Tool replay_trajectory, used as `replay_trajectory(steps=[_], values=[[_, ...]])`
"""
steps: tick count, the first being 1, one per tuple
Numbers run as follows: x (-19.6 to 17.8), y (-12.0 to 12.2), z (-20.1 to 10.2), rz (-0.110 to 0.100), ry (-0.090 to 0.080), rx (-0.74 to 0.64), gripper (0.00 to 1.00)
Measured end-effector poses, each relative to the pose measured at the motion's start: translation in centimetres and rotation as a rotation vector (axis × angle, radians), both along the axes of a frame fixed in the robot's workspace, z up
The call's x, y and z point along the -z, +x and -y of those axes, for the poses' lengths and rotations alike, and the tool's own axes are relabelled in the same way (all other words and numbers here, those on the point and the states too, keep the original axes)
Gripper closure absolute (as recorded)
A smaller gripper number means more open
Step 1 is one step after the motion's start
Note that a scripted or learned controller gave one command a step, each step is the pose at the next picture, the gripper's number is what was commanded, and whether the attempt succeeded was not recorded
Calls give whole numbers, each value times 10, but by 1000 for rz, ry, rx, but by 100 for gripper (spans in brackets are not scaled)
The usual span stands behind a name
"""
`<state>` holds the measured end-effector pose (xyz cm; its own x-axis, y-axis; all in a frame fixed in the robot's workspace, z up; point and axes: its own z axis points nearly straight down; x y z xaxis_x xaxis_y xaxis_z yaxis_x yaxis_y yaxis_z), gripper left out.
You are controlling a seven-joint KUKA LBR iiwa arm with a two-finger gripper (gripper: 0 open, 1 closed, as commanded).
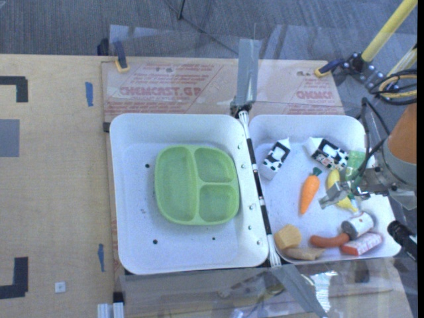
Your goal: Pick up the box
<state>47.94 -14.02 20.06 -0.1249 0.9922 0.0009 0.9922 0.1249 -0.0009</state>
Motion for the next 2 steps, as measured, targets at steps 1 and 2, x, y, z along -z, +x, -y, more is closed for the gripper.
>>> replay_trajectory(steps=[1,2], values=[[-10,1,1,4,-2,1,100],[-70,42,24,4,-2,-121,100]])
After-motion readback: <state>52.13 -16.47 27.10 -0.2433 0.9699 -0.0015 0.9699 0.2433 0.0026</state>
